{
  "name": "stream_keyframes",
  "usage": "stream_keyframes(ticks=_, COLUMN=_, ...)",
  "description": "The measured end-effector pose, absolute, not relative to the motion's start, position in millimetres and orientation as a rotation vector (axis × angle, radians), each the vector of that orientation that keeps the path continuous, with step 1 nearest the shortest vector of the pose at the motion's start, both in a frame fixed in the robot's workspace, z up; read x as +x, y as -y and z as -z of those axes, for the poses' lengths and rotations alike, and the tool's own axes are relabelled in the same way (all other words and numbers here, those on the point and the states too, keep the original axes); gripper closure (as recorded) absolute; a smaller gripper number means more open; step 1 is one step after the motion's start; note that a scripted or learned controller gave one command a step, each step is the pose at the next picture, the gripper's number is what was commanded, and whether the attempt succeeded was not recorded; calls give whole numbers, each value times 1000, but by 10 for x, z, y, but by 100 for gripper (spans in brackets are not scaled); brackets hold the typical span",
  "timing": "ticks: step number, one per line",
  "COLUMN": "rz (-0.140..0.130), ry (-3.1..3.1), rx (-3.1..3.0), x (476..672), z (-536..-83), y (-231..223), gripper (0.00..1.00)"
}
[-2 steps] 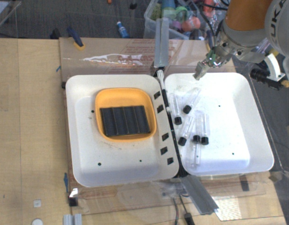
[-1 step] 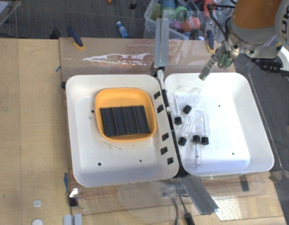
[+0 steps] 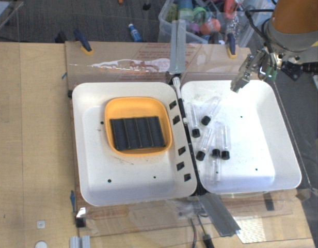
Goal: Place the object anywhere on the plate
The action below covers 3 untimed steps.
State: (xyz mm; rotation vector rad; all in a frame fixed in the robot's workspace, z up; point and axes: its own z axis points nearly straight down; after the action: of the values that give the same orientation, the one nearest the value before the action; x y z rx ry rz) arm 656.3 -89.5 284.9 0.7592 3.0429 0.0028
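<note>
An orange plate (image 3: 138, 107) with raised edges sits in the left white bin (image 3: 92, 180). A dark grey ribbed block (image 3: 137, 133) lies flat on the plate, covering most of its floor. My gripper (image 3: 250, 79) hangs over the back edge of the right bin (image 3: 272, 174), far to the right of the plate. It is open, and nothing shows between its fingers.
Several clear tubes with black caps (image 3: 213, 138) lie scattered in the left half of the right bin. A divider with black clips (image 3: 180, 133) runs between the bins. A clear crate of colourful items (image 3: 210, 9) stands behind the bench.
</note>
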Motion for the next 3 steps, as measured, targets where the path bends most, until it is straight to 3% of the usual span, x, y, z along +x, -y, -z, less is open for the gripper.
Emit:
stream_keyframes(ticks=1, rz=-1, ry=-3089, rx=518, x=6553, z=-3712, y=1552, gripper=100)
stream_keyframes(ticks=2, rz=1, ry=-3118, rx=282, x=6424, z=-4274, y=2168, gripper=100)
stream_keyframes(ticks=3, rz=2, ry=-3125, rx=-189, x=6626, z=-4374, y=2211, gripper=100)
